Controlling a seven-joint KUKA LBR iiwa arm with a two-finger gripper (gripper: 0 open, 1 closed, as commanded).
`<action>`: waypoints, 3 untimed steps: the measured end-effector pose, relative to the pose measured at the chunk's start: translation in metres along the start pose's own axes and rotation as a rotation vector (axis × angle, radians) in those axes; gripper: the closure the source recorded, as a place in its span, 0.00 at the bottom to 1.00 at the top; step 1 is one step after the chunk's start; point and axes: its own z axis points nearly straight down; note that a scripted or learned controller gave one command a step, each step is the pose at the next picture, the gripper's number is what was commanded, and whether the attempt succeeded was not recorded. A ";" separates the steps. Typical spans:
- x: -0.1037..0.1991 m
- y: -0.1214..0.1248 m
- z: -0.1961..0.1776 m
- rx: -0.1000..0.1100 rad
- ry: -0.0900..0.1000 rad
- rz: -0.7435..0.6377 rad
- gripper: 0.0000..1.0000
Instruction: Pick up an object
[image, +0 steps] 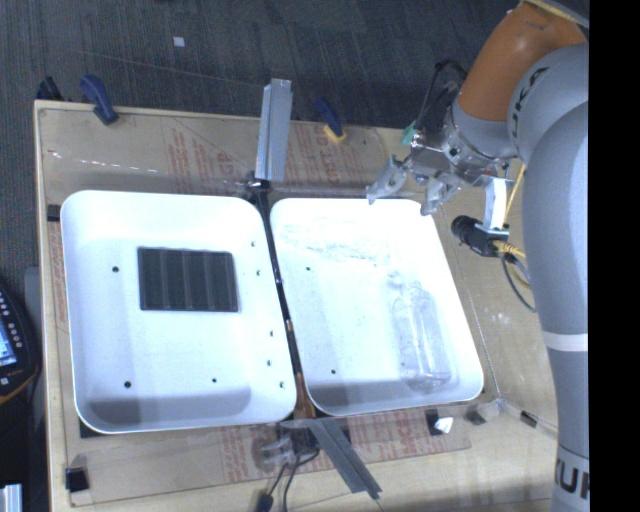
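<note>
A clear plastic bottle (418, 335) lies on its side in the right white bin (340, 300), near that bin's right wall. A dark ribbed rectangular block (188, 279) lies flat in the left white bin (100, 340). My gripper (407, 192) hangs over the far right corner of the right bin, above the rim, well away from the bottle. Its two fingers are spread apart with nothing between them.
A grey metal bar (273, 130) stands upright behind the gap between the bins. Blue clamps (100, 100) grip the board's far edge. Another metal bracket (340, 465) sits at the front between the bins. My arm fills the right side.
</note>
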 end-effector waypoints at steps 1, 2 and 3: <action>0.015 -0.004 -0.003 0.001 0.000 0.372 0.00; 0.007 -0.002 0.036 0.005 0.001 0.487 0.00; -0.009 -0.047 0.071 0.005 -0.001 0.541 0.00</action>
